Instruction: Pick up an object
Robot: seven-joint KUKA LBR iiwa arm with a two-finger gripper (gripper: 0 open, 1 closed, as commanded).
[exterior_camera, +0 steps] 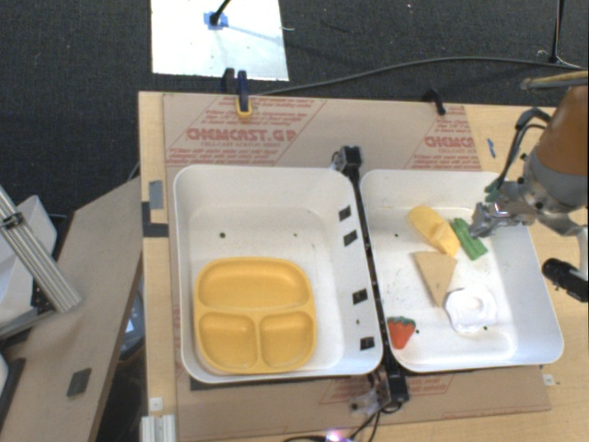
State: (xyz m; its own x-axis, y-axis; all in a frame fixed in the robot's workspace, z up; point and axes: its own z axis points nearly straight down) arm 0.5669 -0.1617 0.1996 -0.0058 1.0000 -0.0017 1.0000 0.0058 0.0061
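Where board (276,132) reads "CHEMCAST GP" (red print), gripper (486,217) hovers by green piece (469,239); grip state unclear.

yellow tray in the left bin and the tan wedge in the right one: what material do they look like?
Tray: looks like moulded plastic, matte yellow, judging by its even colour, rounded corners and three pressed-in compartments. Wedge: flat tan piece with straight edges and a dull surface, possibly wood, foam or plastic toy food; the view leaves it open.
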